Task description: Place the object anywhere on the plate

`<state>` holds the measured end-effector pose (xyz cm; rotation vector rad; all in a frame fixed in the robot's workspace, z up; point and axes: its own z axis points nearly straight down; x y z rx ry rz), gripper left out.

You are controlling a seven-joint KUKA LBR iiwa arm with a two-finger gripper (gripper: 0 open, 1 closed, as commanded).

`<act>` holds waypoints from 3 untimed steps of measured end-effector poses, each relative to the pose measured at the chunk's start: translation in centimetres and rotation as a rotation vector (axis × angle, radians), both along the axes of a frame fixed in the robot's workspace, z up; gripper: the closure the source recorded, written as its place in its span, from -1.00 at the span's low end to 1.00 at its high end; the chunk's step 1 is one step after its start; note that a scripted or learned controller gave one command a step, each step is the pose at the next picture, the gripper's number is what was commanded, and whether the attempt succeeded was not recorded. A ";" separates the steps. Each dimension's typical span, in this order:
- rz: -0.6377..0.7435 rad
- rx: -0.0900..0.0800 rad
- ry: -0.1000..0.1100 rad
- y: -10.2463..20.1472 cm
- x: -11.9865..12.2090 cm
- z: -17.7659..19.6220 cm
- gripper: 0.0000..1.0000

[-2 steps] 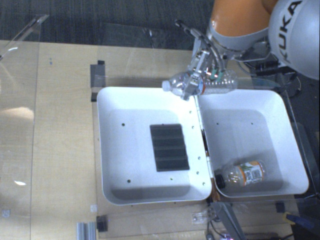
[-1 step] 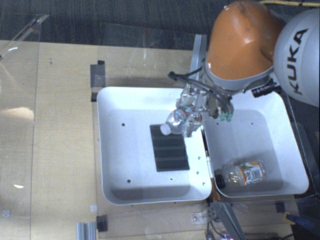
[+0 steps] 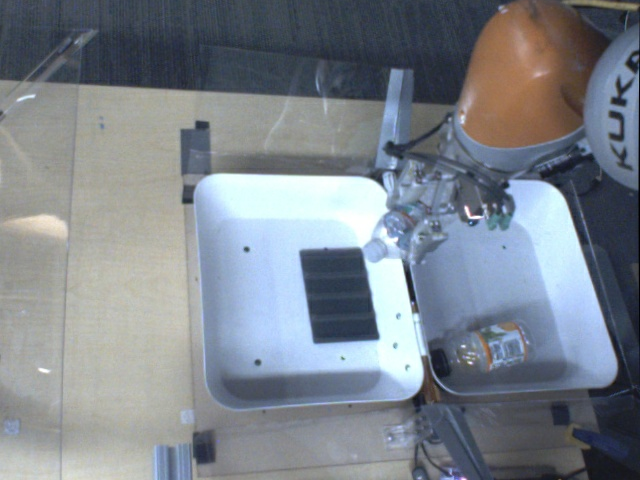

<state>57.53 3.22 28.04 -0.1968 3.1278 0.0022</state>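
The pincer [image 3: 408, 230] hovered over the divide between the bins — its grip state I cannot tell — while the bottle [image 3: 484, 349] lay in the right bin [image 3: 580, 268], leaving pickup and placement on the dark plate [image 3: 339, 294] undone.

Arm [image 3: 525, 68] from right, gripper [image 3: 405, 230] pointing down, wrist bent.

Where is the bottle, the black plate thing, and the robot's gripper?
bottle [image 3: 487, 349], camera view, on its orange label
black plate [image 3: 339, 294], camera view, on its ridged middle
gripper [image 3: 400, 230], camera view, at its tips above the bins' shared edge
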 end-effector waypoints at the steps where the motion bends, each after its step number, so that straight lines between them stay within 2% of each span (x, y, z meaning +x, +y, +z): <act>1: -0.001 0.003 -0.009 0.2 0.2 1.2 1.00; 2: -0.003 0.007 -0.018 0.4 0.4 2.4 1.00; 3: -0.074 0.001 0.000 -0.9 1.8 -2.7 1.00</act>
